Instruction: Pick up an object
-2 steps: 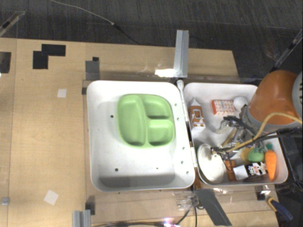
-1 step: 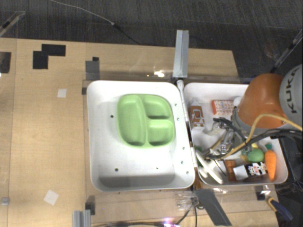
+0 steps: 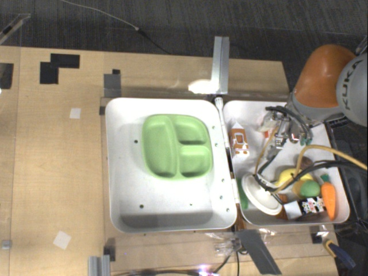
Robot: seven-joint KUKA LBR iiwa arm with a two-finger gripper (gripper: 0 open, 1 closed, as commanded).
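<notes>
My gripper (image 3: pixel 280 135) hangs over the upper middle of the right bin (image 3: pixel 253 111), reaching in from the right, with cables trailing down from it. Left of it lies a small orange and white box (image 3: pixel 238 142). Below it sit a white bowl (image 3: pixel 261 199), a yellow toy (image 3: pixel 287 177), a green ball (image 3: pixel 309 188), an orange carrot (image 3: pixel 328 200) and a small black and white box (image 3: pixel 310 206). Nothing is visibly held by the gripper.
The left bin (image 3: pixel 123 171) bears a green divided plate (image 3: pixel 175 145). A metal post (image 3: pixel 221 65) stands behind the wall between the bins. The arm's orange band (image 3: pixel 322 76) looms over the right bin's far right corner.
</notes>
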